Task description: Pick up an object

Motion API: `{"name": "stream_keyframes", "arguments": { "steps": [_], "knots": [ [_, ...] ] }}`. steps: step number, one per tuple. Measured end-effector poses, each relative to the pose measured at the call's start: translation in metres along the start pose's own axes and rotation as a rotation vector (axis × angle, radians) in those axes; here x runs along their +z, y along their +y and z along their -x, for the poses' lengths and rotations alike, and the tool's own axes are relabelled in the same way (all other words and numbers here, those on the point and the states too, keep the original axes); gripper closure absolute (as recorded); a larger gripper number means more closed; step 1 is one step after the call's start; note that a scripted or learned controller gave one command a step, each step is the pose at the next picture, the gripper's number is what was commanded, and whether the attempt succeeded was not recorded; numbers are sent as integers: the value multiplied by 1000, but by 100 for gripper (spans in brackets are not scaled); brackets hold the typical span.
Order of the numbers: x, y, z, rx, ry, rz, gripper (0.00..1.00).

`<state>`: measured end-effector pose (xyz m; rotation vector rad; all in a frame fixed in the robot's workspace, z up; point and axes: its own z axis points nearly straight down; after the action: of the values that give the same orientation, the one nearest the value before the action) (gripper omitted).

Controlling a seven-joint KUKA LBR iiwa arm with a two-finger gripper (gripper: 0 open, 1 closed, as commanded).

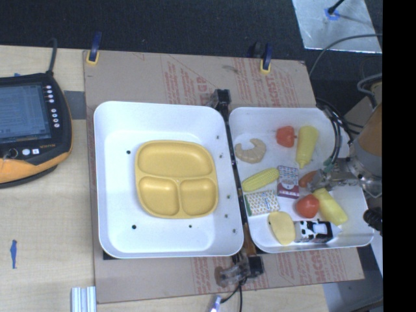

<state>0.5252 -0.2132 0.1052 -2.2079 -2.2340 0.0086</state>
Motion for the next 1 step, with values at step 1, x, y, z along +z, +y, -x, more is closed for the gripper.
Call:
{"name": "stream_keyframes", "arguments": {
  "steps": [1],
  "knots": [
    [10,48,-83,3,3,2,100]
  ]
}}
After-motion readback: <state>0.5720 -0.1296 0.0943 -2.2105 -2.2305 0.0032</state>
